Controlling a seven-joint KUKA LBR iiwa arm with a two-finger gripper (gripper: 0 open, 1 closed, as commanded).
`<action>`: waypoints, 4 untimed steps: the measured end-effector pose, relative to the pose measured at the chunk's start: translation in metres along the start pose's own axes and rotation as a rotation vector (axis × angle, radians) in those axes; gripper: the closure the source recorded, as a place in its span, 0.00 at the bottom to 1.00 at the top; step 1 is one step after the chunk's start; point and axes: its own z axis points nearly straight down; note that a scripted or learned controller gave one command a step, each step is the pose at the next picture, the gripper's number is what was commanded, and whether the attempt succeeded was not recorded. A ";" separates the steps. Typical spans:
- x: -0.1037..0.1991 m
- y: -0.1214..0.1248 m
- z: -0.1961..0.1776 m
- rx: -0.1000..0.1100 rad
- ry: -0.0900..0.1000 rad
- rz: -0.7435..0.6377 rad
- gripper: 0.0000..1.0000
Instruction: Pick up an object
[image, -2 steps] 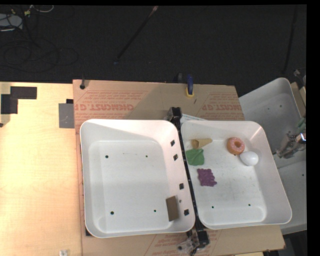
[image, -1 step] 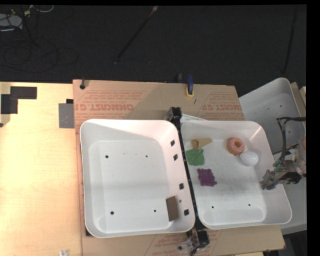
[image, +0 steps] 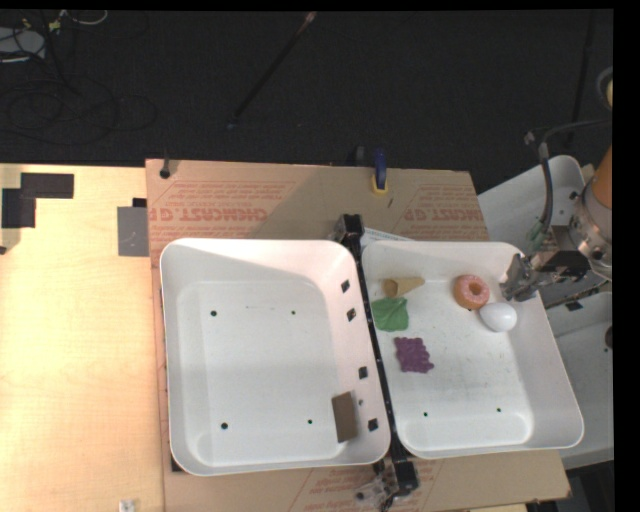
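Two white bins (image: 185, 300) sit on brown cardboard (image: 260, 205) (printed lettering upside down); pale wooden benchtop (image: 70, 350) at nine o'clock.

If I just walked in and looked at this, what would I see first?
Probably the colorful little things in the right bin: a purple grape bunch in the middle, a green leafy piece near the divider, an orange donut toward the back with a white egg beside it. The gripper hangs at that bin's right back edge, close to the donut and egg. The left bin has a small brown block near its front right corner.
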 end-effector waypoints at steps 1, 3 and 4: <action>0.088 -0.018 -0.106 0.001 0.003 0.001 1.00; 0.141 -0.053 -0.009 0.034 0.000 0.011 1.00; 0.154 -0.050 -0.033 0.014 0.000 0.010 1.00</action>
